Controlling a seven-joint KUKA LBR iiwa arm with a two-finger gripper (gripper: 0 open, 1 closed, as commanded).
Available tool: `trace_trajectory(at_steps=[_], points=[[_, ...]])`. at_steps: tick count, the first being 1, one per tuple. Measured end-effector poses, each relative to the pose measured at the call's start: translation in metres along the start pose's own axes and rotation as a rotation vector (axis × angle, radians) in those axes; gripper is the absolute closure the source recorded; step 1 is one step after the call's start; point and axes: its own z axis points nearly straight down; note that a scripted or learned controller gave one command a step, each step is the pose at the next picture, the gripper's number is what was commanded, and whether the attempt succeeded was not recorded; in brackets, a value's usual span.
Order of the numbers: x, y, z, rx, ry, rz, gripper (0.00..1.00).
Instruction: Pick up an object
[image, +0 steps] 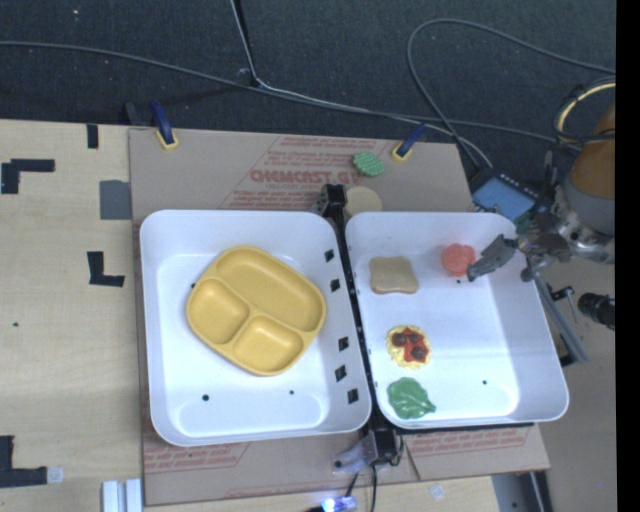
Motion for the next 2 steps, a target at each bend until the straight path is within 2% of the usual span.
trace_trajectory(at_steps=[1, 2], points=[[0.0, 0.003, -0.006, -0.011, -0.003, -0.003, 0.0], [-0.005, 0.001, 0.04, -0.006, -0.002, -0.002, 0.0]])
